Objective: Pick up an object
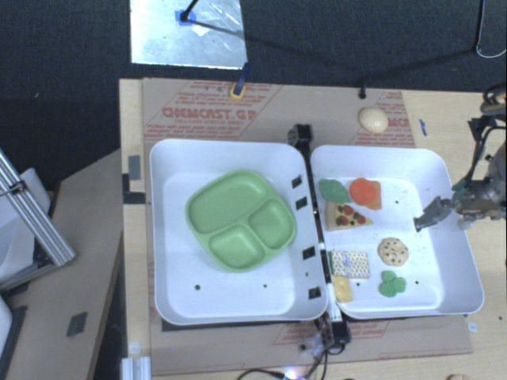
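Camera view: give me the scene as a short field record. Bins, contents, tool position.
left bin: holds a green divided plate
right bin: holds toy food
toy items: green leaf, orange-red piece, pizza slice, cookie, cracker, yellow piece, broccoli
outside bins: pale egg-shaped object on the bench behind the right bin
tool: over the right bin's right side, apart from every item
held: nothing seen in the tool
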`<move>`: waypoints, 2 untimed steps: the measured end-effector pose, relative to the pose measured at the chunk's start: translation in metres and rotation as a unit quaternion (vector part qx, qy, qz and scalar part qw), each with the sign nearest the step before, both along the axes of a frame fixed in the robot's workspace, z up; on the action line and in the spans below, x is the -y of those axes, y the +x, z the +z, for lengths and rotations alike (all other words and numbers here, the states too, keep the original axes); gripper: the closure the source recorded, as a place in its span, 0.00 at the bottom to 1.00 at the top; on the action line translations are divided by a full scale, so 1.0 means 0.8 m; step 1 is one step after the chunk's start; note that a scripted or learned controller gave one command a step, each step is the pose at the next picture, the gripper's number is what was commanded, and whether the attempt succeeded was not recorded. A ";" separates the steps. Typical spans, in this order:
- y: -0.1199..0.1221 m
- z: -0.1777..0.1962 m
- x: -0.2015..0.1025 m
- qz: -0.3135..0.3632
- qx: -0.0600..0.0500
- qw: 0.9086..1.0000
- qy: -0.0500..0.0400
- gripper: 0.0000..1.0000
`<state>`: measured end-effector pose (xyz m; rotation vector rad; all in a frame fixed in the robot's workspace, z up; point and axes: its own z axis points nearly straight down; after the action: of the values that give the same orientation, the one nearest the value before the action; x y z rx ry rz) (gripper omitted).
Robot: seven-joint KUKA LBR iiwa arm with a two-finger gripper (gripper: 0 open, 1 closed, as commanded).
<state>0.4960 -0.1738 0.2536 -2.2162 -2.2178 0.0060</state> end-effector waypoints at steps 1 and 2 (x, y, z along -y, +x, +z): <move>0.002 0.005 0.000 0.001 0.004 1.000 -0.001 0.00; -0.001 -0.060 -0.013 0.001 0.002 1.000 0.000 0.00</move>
<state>0.4953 -0.1630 0.2057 -2.2170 -2.2225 0.0011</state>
